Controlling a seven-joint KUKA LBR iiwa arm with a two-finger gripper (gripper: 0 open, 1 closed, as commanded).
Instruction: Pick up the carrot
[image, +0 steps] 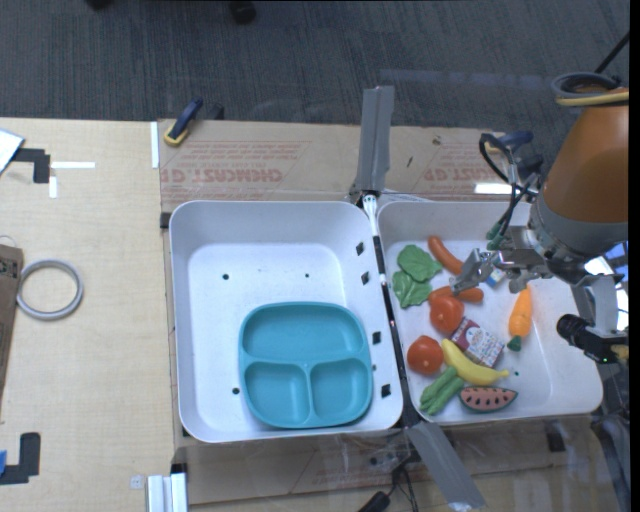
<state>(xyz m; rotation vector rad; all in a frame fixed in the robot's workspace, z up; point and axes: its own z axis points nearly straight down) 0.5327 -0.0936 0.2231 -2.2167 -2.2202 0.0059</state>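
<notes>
The metal two-finger gripper hovers open in the right white bin, left of the orange plastic carrot.

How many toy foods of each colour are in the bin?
Right bin, by main colour:
Red: 4, counting the watermelon slice and the packet
Green: 3
Orange: 2, counting the carrot
Yellow: 1, the banana
Total: 10

A tray lies in the left bin. In the right bin, the carrot lies right of the tomatoes, behind the banana.
</notes>
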